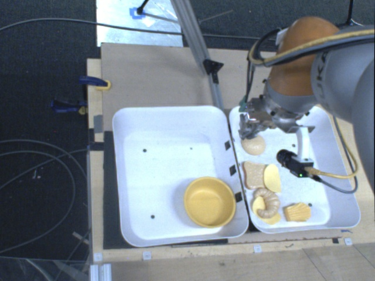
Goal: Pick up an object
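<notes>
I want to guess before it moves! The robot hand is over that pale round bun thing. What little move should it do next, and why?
Probably a short drop straight down. The gripper sits just above the pale round bun in the right bin, near its far left corner, and nothing shows between its fingers, so lowering around the bun looks like the likely step before closing.

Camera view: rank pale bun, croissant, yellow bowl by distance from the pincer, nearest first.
1. Pale bun, right bin, just below the pincer.
2. Croissant, right bin, toward its near end.
3. Yellow bowl, left bin, near corner.
</notes>
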Controlling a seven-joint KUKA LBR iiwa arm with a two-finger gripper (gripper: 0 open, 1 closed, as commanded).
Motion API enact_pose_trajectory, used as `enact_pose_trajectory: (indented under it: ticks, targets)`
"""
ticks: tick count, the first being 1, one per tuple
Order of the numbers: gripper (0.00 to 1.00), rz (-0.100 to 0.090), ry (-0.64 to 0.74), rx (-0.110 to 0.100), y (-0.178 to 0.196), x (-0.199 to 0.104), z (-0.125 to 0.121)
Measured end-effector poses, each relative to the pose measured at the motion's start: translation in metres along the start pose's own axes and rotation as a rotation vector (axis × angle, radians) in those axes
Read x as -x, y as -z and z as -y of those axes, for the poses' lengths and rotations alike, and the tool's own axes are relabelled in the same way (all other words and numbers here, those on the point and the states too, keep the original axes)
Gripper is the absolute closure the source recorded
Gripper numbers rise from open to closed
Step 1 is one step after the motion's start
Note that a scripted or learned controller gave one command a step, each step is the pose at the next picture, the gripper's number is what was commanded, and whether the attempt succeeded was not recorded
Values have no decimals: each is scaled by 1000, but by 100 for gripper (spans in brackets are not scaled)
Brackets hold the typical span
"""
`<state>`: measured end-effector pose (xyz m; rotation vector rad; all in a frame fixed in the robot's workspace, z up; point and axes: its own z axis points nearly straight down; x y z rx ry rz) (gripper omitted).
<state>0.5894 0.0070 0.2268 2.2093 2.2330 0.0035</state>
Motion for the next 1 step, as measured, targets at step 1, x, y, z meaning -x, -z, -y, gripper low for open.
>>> enact_pose_trajectory:
  ticks: [1]
  targets:
    - [100,-1,1,0,-9,-55,-10]
